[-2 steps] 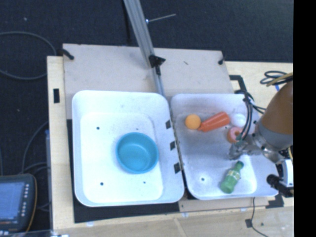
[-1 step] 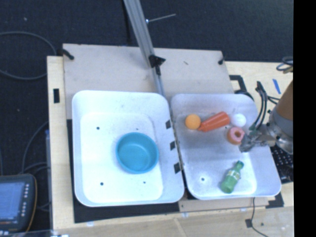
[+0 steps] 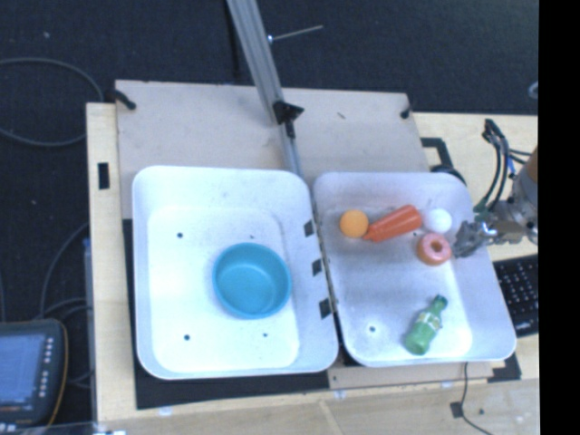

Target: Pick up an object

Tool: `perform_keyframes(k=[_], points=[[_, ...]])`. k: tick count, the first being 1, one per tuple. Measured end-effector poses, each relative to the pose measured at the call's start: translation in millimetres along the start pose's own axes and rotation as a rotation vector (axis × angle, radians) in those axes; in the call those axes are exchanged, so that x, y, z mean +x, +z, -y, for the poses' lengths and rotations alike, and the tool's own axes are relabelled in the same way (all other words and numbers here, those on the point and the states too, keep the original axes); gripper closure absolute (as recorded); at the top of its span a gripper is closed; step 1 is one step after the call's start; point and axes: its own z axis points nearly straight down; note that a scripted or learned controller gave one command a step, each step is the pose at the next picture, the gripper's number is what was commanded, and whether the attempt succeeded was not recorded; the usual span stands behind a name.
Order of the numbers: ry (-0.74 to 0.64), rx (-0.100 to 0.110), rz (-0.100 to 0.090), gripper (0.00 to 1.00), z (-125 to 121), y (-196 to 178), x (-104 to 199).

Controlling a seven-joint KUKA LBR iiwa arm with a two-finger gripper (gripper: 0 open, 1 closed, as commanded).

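Bench inventory, taken from the right bin outward.

1. Right bin: a shallow white tray. You have five items in it.
 - Orange ball, near the bin's far left corner.
 - Orange-red carrot-shaped piece, lying on its side, touching the ball and pointing toward the bin's right wall.
 - White ball, just beside the carrot's thick end, near the bin's far right corner.
 - Pink ring, flat on the floor just below the white ball, close to the right wall.
 - Green bottle, lying tilted near the bin's near right corner, well apart from the other four.

2. Gripper: at the bin's right wall, just beside the pink ring. You cannot tell from this view whether its jaws are spread or pressed together, nor whether they touch the ring. Nothing is seen between them.

3. Left bin: the white tray alongside the right bin's left wall. It holds one blue bowl, upright, near its middle.

4. Metal pole: runs from beyond the right bin's far left corner up to the top of the view.
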Motion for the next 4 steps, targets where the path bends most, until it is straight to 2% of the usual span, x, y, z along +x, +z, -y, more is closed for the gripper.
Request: perform_keyframes(k=[1,2,3,4], points=[[-0.004,0.006,0.000,1.00,-1.4,-6.9,-0.6],[-0.003,0.004,0.000,1.00,-17.0,-8.8,40.7],[-0.002,0.011,-0.002,1.00,-25.2,0.2,90.3],[-0.003,0.013,-0.005,1.00,-30.0,-2.7,150.4]])
